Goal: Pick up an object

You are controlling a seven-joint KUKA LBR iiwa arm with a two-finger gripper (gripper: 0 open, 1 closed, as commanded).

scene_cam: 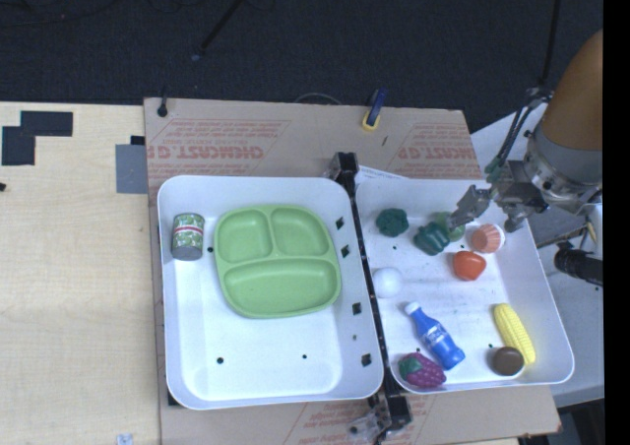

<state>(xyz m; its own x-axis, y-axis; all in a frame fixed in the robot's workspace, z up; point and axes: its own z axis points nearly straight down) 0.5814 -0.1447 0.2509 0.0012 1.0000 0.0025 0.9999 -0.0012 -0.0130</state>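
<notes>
Right bin (pixel 551 335): holds the toy foods. My gripper (pixel 489 205): fingers spread, holding nothing, poised over its far side. Green toy (pixel 433 236), below the left finger: likely light, stiff, slippery plastic; I would pinch its narrow middle.

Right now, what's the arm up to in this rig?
The arm reaches in from the right, with its gripper hovering over the far part of the right bin, close to a dark green toy and a pale orange ball. Nothing shows between its fingers, so no pick yet. A blue bottle, corn cob and white ball lie untouched. The left bin holds a green divided plate and a small can.
</notes>
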